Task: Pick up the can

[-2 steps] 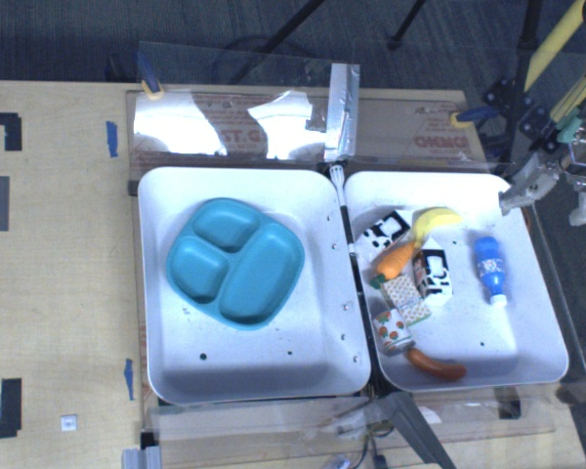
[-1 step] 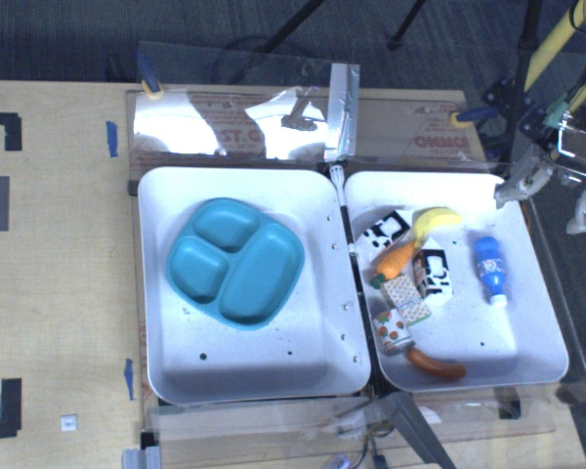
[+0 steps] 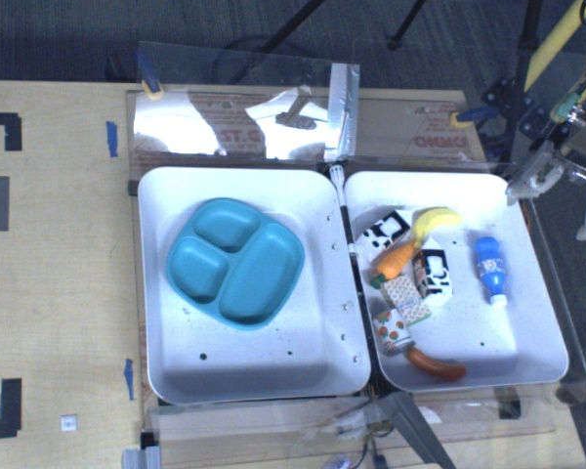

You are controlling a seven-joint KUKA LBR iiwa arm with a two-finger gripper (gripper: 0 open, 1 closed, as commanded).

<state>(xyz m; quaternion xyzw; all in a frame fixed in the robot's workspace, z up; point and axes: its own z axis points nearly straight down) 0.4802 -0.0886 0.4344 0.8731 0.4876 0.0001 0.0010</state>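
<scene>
The can (image 3: 394, 329) is small, with a red and green label. It lies in the right bin (image 3: 527, 345) close to that bin's left wall, between a patterned packet (image 3: 406, 299) and a brown sausage (image 3: 436, 363). A pale grey piece that looks like my gripper (image 3: 537, 172) hangs over the right bin's far right corner, well apart from the can and up and to its right. Nothing is seen held in it.
Also in the right bin are a banana (image 3: 436, 221), a carrot (image 3: 396, 259), two black-and-white boxes (image 3: 384, 231) (image 3: 435, 273) and a blue bottle (image 3: 489, 270). The left bin (image 3: 166, 360) holds a blue divided plate (image 3: 236, 262). A foil-covered panel (image 3: 234, 125) stands behind the bins.
</scene>
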